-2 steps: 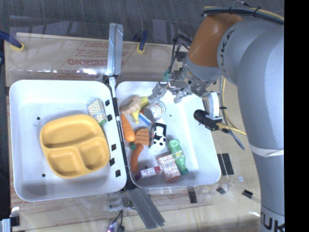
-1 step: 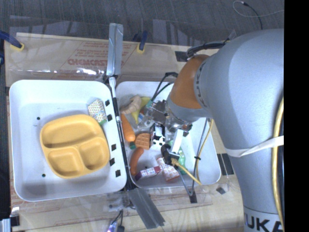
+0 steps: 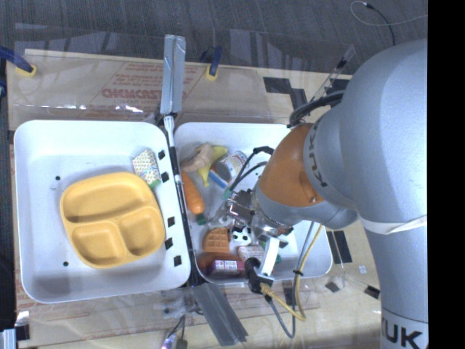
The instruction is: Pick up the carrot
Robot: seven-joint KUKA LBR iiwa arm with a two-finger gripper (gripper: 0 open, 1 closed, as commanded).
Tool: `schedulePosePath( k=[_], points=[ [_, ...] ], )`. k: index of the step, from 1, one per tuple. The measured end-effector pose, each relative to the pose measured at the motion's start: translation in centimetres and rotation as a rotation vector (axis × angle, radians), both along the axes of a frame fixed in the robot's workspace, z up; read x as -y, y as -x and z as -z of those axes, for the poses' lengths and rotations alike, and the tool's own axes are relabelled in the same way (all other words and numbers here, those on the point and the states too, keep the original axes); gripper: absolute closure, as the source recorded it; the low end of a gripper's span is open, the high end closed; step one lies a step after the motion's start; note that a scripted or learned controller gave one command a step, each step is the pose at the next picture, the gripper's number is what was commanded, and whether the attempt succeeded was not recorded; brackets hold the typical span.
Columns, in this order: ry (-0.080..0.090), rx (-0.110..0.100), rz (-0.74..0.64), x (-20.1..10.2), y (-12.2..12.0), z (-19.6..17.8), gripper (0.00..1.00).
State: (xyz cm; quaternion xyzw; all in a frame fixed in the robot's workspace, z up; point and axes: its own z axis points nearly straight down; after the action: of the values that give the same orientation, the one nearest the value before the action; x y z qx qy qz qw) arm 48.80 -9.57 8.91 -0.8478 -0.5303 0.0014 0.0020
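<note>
The carrot is orange and lies lengthwise along the left wall of the right bin. It rests on the bin floor among other items, with nothing gripping it. My gripper hangs low over the middle of the right bin, a short way right of the carrot. The wrist and its cables hide the gripper's tip.
The left bin holds a yellow divided plate and a patterned packet. Around the carrot lie a yellowish toy, a can, a waffle and a dark red packet. A taped divider separates the bins.
</note>
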Motion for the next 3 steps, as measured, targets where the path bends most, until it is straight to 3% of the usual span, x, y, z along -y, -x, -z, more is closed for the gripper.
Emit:
schedulePosePath(
  k=[1,2,3],
  points=[
    [0.001,-0.002,-0.004,0.0,-0.1,-0.7,1.0],
    [0.006,-0.006,0.715,-7.1,-3.2,-9.8,1.0],
    [0.003,-0.003,0.439,1.0,1.1,-15.4,1.0]
  ],
)
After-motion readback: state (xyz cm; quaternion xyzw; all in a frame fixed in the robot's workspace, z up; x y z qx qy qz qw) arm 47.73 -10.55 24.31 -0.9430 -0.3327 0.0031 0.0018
